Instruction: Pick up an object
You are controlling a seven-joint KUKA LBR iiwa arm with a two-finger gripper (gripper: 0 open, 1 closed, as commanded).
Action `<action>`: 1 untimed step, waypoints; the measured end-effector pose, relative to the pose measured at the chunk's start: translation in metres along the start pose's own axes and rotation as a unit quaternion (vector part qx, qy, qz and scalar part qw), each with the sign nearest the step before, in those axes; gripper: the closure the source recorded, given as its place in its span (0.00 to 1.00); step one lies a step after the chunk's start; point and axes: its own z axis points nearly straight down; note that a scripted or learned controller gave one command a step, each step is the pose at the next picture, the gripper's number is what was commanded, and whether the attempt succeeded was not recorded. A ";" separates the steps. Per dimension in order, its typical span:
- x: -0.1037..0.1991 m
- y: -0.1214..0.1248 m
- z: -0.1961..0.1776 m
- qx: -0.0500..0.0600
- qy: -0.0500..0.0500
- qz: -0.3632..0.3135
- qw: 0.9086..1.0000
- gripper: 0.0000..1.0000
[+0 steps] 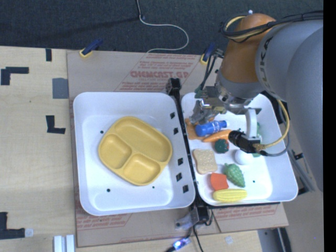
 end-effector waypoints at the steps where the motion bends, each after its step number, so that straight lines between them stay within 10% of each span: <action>1: 0.000 -0.010 0.000 0.000 -0.001 0.001 1.000 1.00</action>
